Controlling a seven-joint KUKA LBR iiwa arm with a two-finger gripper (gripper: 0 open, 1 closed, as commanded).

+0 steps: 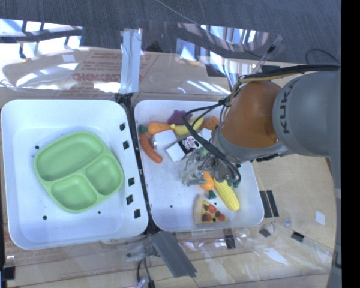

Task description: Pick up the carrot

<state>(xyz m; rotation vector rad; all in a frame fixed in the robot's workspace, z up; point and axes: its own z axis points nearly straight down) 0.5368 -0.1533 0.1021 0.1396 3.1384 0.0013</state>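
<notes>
**Gripper low in the right bin, carrot near its fingers**

I see the grey arm with its orange band (252, 116) reaching in over the right white bin (168, 218). The metal two-finger gripper (198, 171) sits low among the toys; I cannot tell how its jaws stand. A small orange carrot (209, 182) lies right at the gripper, beside a yellow corn cob (227, 195). A pizza slice toy (210, 212) rests near the bin's front wall. An orange-red sausage-shaped toy (150, 148) lies toward the bin's left side. The left white bin (24, 119) holds a green three-compartment plate (78, 170).
</notes>
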